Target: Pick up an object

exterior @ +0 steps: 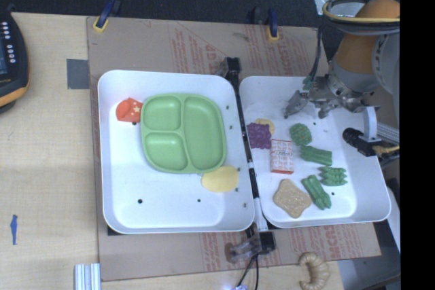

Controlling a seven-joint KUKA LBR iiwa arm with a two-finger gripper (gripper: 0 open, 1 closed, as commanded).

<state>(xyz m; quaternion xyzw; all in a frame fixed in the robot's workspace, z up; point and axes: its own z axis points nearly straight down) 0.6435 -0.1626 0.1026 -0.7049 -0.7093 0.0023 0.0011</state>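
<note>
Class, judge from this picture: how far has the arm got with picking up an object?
Done: nothing lifted; the purple grapes, toast and green vegetables lie in the right bin. In hand: the gripper sits above the bin's upper part. Left: grasp and lift.

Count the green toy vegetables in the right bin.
4: one nearest the pincer, one below it, one near the bin's right side, one beside the toast.

Bench (47,166): pale wood.
Cardboard sheet (170,51): lies flat on the bench, held at its far edge by clamps (105,13).
Left bin (122,207): white, on the cardboard.
Right bin (370,197): white, touching the left bin.
Black-and-orange controller (10,61): at the bench's left edge.
</note>
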